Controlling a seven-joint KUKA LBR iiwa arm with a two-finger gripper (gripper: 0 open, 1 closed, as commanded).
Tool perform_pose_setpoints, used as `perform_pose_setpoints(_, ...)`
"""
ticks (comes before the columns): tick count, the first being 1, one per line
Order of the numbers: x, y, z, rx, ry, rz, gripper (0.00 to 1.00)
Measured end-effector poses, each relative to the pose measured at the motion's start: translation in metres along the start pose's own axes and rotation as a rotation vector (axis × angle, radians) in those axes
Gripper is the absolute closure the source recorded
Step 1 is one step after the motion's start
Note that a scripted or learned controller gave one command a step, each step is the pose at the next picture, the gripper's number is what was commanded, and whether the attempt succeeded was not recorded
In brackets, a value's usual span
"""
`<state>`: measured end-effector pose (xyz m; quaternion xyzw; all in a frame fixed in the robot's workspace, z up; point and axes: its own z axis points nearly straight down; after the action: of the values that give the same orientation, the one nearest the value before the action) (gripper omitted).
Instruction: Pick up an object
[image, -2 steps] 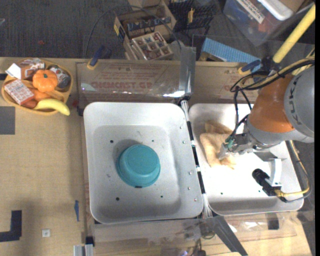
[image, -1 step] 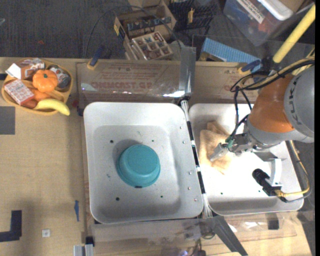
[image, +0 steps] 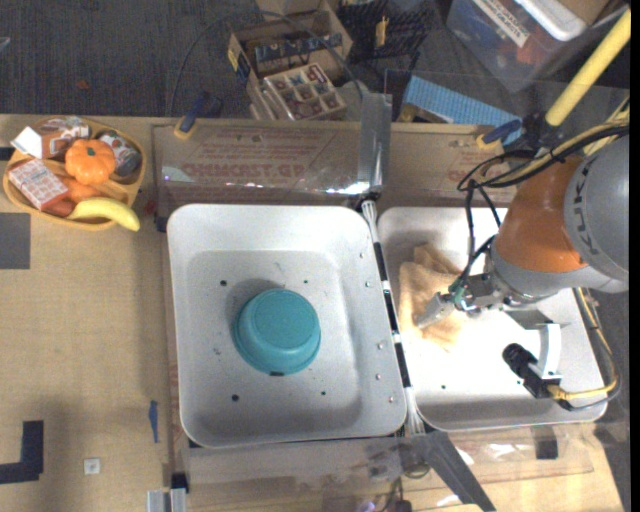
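Over the right bin (image: 560, 410), our claw (image: 437, 312) touches the tan cloth (image: 425, 280) lying at its left side; we cannot tell its state, so we judge nothing lifted yet.

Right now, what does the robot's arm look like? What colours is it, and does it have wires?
The arm is big, round and grey, with a bright orange band above the wrist. Black cables loop along its side. At the tip sits a small metal gripper with silvery parts and a speck of green. Part of a printed letter shows on the grey shell.
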<state>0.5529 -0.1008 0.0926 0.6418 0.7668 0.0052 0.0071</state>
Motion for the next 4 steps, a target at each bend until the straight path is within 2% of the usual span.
perform_pose_setpoints(1,-0.01,0.044,-0.036,0.014,0.003,-0.081,0.0)
perform_pose_setpoints(2,-0.023,0.093,0.0,0.003,0.0,0.004,0.0)
perform_pose_setpoints(3,-0.015,0.061,-0.002,-0.005,-0.002,-0.123,0.0)
perform_pose_setpoints(4,-0.015,0.063,-0.014,-0.01,-0.003,-0.123,1.0)
